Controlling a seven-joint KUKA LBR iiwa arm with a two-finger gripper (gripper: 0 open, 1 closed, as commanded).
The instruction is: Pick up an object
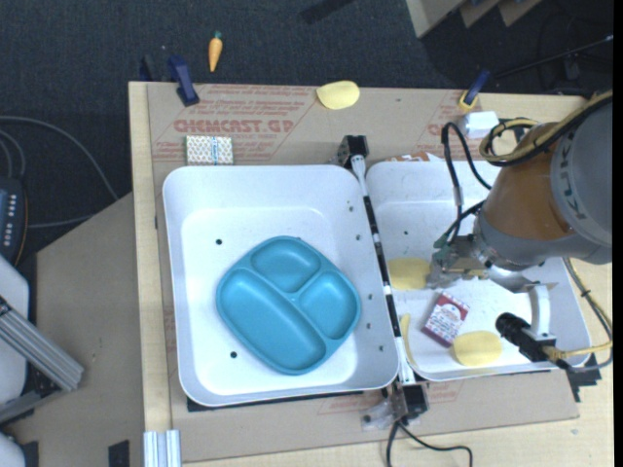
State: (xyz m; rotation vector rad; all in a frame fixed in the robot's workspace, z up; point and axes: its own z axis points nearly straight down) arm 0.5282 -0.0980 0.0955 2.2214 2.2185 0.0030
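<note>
Nearest us, a yellow block and red packet are lying ungrasped; we are lowering our claw, whose state we cannot tell.

Blue tray glossy smooth plastic; bins matt white plastic.

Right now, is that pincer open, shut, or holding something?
Pincer: cannot be told; it sits low in the right bin, above a yellow piece.
</note>
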